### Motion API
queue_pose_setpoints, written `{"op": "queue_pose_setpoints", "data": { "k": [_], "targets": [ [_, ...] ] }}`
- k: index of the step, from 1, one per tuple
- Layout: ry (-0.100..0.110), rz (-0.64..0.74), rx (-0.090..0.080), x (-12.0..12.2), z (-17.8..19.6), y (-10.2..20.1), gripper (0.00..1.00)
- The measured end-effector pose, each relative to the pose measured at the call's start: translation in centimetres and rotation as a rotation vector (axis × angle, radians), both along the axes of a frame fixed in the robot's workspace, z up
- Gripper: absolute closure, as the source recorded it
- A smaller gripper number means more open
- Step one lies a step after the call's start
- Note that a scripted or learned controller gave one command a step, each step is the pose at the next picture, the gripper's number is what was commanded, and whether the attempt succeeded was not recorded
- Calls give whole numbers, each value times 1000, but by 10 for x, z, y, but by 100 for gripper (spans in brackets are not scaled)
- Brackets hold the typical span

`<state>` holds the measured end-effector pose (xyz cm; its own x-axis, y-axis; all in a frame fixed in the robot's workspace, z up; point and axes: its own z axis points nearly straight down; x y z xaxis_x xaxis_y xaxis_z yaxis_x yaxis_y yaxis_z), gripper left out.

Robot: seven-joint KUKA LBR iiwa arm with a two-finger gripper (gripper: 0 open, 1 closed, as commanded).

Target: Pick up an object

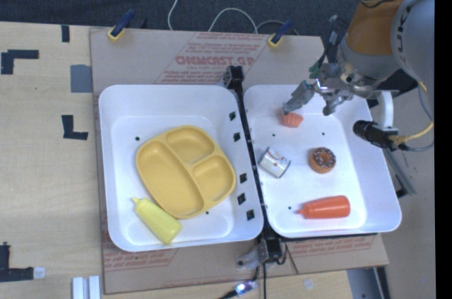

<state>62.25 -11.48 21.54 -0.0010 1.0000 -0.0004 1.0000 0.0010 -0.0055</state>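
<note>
Nearest the camera, in the left bin (113, 149): a yellow squeeze bottle (156, 219) lying on its side, touching the near edge of a yellow divided plate (185, 169). In the right bin (378, 177), near the front: an orange-red carrot-shaped toy (325, 207) lying flat. Further back, a small silver can (274, 162) tipped on its side beside the divider, and a brown doughnut (322, 160) with sprinkles to its right, well apart. Further still, a small orange-pink piece (292, 120) towards the back of the right bin. Just above and right of that piece, the jaws (313, 101) spread open, gripping nothing, one finger ending close by the piece. Behind, the grey arm (417, 22) with its orange band, reaching in from the right. Beneath both bins, a cardboard sheet (212, 57) on the worktop.
</note>
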Motion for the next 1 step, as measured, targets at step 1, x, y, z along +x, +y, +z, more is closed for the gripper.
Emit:
{"op": "queue_pose_setpoints", "data": {
  "k": [1],
  "targets": [
    [1, -1, 0, -6, -53, -9, 0]
  ]
}}
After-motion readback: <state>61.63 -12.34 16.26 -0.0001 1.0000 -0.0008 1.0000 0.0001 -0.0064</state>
